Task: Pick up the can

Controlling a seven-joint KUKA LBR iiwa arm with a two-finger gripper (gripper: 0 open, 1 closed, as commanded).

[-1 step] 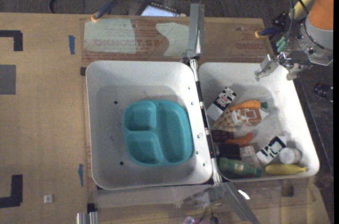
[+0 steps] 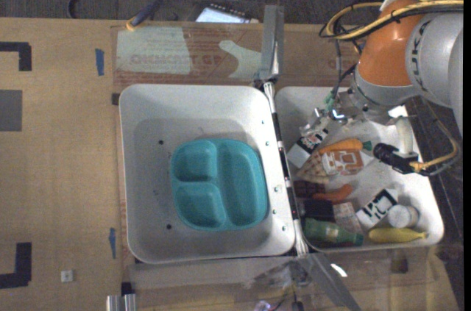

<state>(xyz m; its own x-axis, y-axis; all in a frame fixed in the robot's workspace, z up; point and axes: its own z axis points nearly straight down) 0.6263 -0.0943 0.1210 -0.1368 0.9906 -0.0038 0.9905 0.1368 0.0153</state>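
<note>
Clutter in the right bin

Arm (image 2: pixel 412 52) hangs over the far edge of the right bin (image 2: pixel 434 210), its gripper (image 2: pixel 331 115) low among the clutter; whether it is apart or together cannot be told. Which item is the can cannot be told either. Crowded in that bin lie one green bottle (image 2: pixel 331 232), one yellow banana (image 2: pixel 396 234), one orange carrot (image 2: pixel 340 146) and several small packets. The left bin (image 2: pixel 140 111) holds one teal divided tray (image 2: pixel 218 183) near its middle. Two bins stand side by side.
</note>
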